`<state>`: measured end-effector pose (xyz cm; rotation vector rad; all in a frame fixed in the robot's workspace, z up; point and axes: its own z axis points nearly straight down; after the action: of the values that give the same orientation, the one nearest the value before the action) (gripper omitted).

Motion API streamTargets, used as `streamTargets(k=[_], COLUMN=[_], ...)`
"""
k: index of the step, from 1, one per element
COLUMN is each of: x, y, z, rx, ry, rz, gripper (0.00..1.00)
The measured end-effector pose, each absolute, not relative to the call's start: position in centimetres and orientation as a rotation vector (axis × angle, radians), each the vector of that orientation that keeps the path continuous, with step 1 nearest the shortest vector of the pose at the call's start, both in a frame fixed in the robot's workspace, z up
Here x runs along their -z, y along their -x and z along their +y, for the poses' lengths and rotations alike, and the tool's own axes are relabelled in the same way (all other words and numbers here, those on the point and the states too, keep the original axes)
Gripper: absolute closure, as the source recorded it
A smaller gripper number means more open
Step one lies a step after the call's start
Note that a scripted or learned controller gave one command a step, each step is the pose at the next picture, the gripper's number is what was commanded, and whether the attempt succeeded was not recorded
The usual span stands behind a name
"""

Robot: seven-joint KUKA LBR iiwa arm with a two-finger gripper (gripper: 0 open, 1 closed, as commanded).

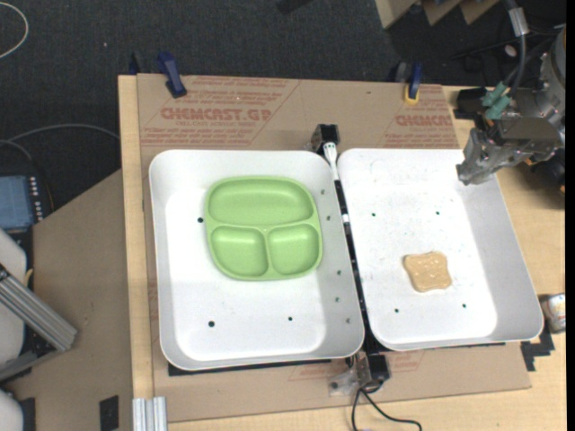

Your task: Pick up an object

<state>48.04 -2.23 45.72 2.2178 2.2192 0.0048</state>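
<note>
A tan, toast-shaped piece [427, 271] lies flat in the right white bin [386, 317], toward its near right part. A green divided plate [264, 226] with three compartments rests in the left white bin [243, 330]. My gripper [473, 171] hangs at the far right edge of the right bin, well above and to the right of the tan piece. Nothing shows between its fingers.
The two bins sit side by side on a brown board [216, 106] with clamps at its far edge. A black clip [325, 137] stands between the bins at the back. Cables and a connector [364, 375] lie at the front.
</note>
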Motion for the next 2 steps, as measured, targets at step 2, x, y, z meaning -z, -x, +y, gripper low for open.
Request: streamTargets(k=[2], x=[-38.3], y=[-47.8], z=[-4.3], rx=[0.017], ry=[-2.23], rz=[2.23], gripper=[1.0])
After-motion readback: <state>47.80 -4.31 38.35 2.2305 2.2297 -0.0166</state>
